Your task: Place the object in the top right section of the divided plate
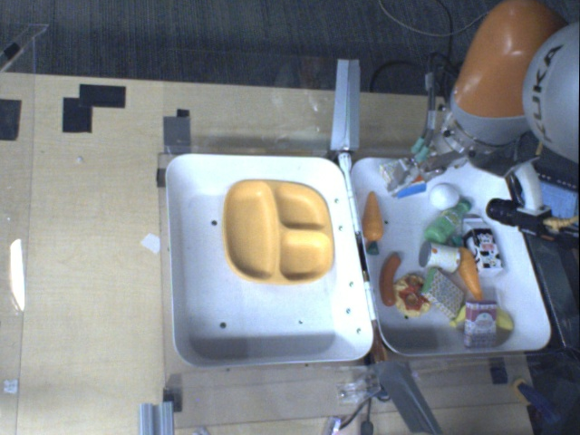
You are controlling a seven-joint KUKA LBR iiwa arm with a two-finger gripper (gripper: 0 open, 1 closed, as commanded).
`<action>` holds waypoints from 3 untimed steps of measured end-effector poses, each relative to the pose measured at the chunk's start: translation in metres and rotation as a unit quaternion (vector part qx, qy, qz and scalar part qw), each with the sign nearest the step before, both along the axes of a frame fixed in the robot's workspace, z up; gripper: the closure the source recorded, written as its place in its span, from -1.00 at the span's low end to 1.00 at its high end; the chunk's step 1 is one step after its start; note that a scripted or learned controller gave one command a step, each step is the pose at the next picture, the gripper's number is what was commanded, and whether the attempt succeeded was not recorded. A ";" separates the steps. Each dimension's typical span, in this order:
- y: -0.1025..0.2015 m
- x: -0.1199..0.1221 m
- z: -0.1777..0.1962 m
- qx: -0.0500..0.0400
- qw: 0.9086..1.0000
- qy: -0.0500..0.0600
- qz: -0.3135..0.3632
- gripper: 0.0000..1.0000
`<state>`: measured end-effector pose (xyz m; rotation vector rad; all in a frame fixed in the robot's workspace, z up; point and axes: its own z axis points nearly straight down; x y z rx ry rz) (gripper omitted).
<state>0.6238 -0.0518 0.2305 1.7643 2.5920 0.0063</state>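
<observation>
Task barely begun: yellow divided plate (276, 231) in left bin (195, 333), all sections bare. Gripper (408, 172) over right bin (535, 329) near toy carrot (372, 217); can't tell which object is meant, or claw state.

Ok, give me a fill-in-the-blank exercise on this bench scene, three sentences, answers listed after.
1. The yellow divided plate lies in the ____ bin of the two white bins.
2. The plate has ____ sections, all bare.
3. The carrot, the sausage and the white egg all lie in the ____ bin, where the gripper reaches over its far corner.

Missing words: left; three; right
</observation>
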 end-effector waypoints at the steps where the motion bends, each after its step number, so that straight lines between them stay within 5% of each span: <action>1: 0.075 -0.021 -0.040 0.000 0.999 0.001 0.036 1.00; 2: 0.118 -0.079 -0.032 0.000 0.988 0.001 0.155 1.00; 3: 0.118 -0.079 -0.032 0.000 0.988 0.001 0.155 -1.00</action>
